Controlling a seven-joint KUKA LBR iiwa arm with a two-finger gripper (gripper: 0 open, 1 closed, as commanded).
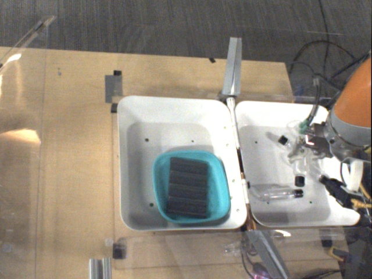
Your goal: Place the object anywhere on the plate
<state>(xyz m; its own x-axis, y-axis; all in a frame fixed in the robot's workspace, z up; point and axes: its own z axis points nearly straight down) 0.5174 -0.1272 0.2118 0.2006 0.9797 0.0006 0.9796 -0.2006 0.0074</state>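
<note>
We see the dark ribbed object lying flat on the teal plate, in the near half of the left bin of 2 on the tabletop. End effector hangs over the right bin, toward its right edge; transparent parts, can't tell its opening. Nothing visibly gripped.

Around the teal plate the left bin lies open at its back and left side — the dark ridged block covers the plate's middle, and the divider post rises behind its right.
</note>
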